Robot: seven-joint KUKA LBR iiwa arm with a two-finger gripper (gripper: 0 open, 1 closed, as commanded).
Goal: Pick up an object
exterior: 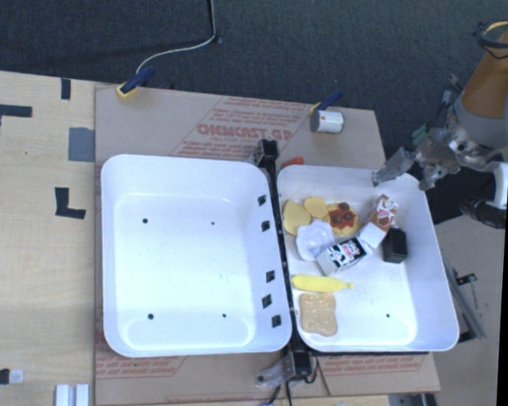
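From above, the tool [404,167] hangs over the far right rim of the right bin [418,332], fingers spread and holding nothing. In that bin lie a yellow banana [320,283], a toast slice [318,313], a small milk carton [343,254] and a black block [395,246]. The left bin [122,258] sits beside it on the desk [28,253].

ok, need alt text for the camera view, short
Overhead slanted view of two shallow white bins on a bench: the right bin holds a cluster of small items, including a yellow banana, a toast slice and a black block. The grey arm's gripper hovers above that bin's upper right corner.
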